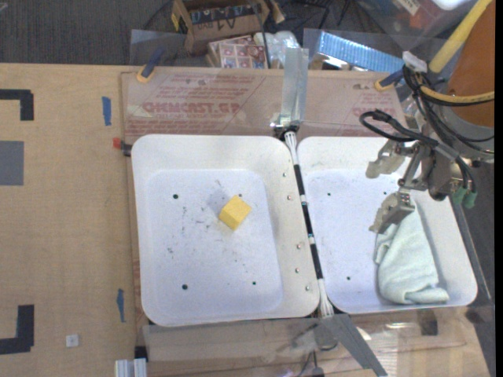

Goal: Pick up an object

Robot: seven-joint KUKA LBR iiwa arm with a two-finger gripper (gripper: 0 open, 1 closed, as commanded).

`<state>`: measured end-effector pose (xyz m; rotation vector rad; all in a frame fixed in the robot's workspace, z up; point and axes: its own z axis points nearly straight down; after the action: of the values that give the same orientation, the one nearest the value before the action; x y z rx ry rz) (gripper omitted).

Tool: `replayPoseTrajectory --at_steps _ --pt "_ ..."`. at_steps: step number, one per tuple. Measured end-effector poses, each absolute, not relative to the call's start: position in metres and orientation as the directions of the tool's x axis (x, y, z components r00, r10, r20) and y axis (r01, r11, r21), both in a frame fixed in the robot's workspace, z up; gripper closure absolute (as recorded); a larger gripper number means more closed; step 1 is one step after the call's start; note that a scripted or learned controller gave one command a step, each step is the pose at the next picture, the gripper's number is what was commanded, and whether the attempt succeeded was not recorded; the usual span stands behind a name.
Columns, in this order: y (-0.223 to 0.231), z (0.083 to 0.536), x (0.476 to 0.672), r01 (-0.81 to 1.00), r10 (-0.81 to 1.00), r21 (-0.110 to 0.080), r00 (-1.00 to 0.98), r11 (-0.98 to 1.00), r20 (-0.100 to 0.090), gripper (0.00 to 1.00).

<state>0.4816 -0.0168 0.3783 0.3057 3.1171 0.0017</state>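
Desk (63, 234) surface, light wood in colour, carries two shallow white plastic bins side by side. Left bin (157, 289) holds a small yellow block (234, 213) near its centre, lying flat on the scuffed floor, well apart from every wall. Right bin (346, 289) holds a pale green crumpled cloth (409, 261) along its right side, reaching toward the near corner. Grey arm with orange band (471, 69) enters from the right above this bin. Its two-finger metal pincer (387, 195) hangs over the cloth's upper end, the lower finger just touching or just above the fabric; fingers appear spread, with nothing seen between them. Yellow block lies well apart from the pincer.
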Motion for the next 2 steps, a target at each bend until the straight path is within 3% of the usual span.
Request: replayPoseTrajectory --at_steps 1,2 --pt "0.052 0.365 0.48 -0.221 -0.221 0.0 -0.975 0.975 -0.005 0.0" --pt "0.138 0.394 0.495 -0.586 -0.586 -0.002 -0.81 0.81 -0.012 0.0"
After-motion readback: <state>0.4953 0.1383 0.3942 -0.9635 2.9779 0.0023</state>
